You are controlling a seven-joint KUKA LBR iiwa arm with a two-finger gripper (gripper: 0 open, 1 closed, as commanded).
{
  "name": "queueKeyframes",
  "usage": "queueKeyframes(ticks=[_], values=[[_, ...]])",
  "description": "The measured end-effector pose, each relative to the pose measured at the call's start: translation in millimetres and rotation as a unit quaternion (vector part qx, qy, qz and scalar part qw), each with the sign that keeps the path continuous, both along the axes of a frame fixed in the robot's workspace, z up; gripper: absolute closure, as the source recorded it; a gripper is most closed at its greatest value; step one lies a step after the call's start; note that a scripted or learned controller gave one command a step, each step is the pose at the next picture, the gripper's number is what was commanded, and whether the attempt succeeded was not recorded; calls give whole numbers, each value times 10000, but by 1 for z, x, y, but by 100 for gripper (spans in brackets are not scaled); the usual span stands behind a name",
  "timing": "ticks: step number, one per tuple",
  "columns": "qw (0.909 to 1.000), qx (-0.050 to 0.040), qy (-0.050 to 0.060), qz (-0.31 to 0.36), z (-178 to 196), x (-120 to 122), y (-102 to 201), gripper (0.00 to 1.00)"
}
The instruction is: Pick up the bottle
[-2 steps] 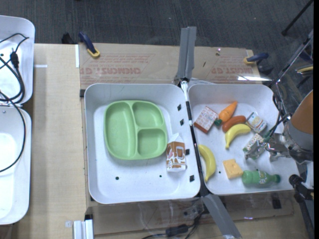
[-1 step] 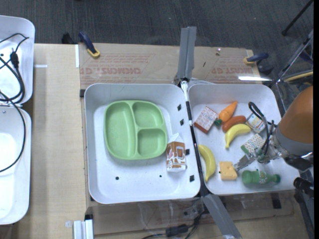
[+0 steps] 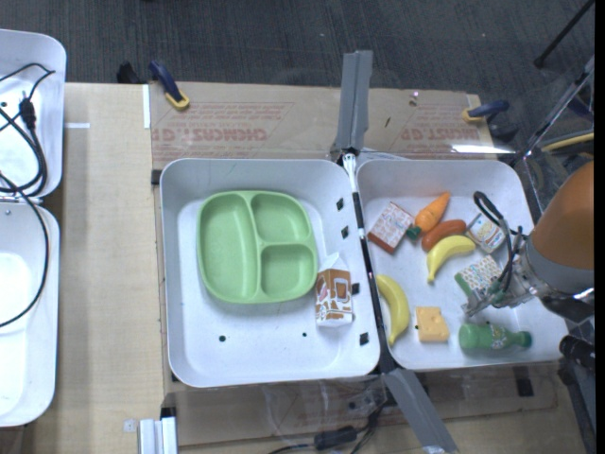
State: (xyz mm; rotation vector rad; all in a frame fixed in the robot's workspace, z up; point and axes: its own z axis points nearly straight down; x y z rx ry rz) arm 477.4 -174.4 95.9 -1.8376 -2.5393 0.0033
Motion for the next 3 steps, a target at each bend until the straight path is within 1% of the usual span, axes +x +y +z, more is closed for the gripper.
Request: queueKeyframes(ticks=[1, 2, 3], values=[[9983, -3, -16, 575, -6, 0, -12, 100], [9977, -3, -16, 674, -7, 0, -5, 100], [9957, -7, -23, 928, -6, 0, -21, 100]])
